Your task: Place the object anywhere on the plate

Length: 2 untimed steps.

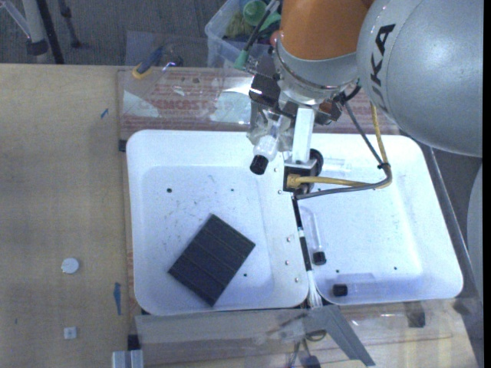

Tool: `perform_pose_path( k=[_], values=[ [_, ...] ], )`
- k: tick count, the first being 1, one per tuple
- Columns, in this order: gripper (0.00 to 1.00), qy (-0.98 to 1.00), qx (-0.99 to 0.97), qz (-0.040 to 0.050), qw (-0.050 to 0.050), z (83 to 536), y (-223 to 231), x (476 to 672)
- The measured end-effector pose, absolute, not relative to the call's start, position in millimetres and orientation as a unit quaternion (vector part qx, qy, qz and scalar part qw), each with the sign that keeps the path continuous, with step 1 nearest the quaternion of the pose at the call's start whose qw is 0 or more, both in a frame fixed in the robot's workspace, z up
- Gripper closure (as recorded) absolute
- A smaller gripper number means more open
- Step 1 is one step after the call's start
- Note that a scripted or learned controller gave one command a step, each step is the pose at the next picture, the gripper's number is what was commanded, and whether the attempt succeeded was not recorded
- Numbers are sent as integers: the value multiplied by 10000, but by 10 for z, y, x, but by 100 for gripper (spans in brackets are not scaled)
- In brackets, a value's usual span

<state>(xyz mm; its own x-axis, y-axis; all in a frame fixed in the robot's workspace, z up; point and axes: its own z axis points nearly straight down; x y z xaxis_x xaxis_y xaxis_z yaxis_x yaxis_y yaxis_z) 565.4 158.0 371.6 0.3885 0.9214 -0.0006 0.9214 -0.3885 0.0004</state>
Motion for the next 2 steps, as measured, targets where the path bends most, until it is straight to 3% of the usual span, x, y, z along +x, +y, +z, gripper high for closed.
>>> perform_pose_path(
  k=[1,2],
  values=[
    [100,6175,7866,10,8,3676,2125,6158],
    [100,6339,7734,5,4,3608,2261,6660]
  ],
)
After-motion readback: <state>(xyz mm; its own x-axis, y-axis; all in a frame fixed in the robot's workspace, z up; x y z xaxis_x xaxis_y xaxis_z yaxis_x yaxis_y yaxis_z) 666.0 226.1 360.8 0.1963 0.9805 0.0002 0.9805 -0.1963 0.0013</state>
